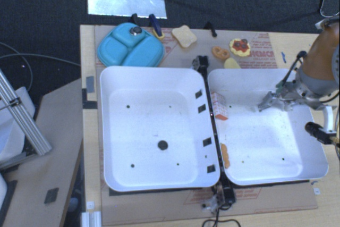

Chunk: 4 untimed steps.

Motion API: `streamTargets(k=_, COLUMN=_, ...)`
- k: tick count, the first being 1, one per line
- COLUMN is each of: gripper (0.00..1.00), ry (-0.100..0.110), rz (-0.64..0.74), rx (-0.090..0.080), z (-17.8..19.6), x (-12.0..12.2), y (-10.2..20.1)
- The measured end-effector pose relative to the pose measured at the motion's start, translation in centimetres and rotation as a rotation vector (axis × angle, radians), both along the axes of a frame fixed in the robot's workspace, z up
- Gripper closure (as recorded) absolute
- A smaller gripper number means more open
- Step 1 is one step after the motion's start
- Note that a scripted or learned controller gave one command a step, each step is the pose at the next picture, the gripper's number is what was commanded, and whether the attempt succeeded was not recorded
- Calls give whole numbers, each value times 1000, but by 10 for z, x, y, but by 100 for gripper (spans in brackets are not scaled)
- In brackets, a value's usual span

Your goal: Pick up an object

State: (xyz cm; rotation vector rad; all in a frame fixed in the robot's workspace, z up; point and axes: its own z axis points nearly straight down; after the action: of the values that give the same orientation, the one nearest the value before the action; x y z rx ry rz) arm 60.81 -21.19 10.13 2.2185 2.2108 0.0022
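Note:
My gripper (267, 103) hangs over the upper right part of the right bin (313, 165), reaching in from the right. Nothing shows in its grasp. A small white and red carton (218, 106) lies against that bin's left wall, well left of the gripper. An orange toy food piece (224, 156) rests lower down along the same wall. In the left bin (114, 114) a small dark round object (162, 144) lies near the middle of the floor.
Behind the bins on the bench sit a blue divided plate (130, 46), a toast slice (184, 36), an orange pretzel-like piece (220, 52), a small pizza toy (240, 46) and a yellow piece (231, 64). Black clips (207, 142) line the divider between the bins.

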Motion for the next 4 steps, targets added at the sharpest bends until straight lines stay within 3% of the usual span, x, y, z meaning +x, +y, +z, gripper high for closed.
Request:
streamTargets(k=1, gripper=0, ry=0, rz=16, rx=7, z=-16, x=65, y=89)
streamTargets(k=2, gripper=0, ry=-1, rz=5, rx=4, z=-13, x=-26, y=98)
streamTargets(k=3, gripper=0, ry=-5, rz=3, rx=4, z=-12, x=-33, y=21)
streamTargets(k=4, gripper=0, ry=-8, rz=23, rx=10, z=91, x=8, y=171)
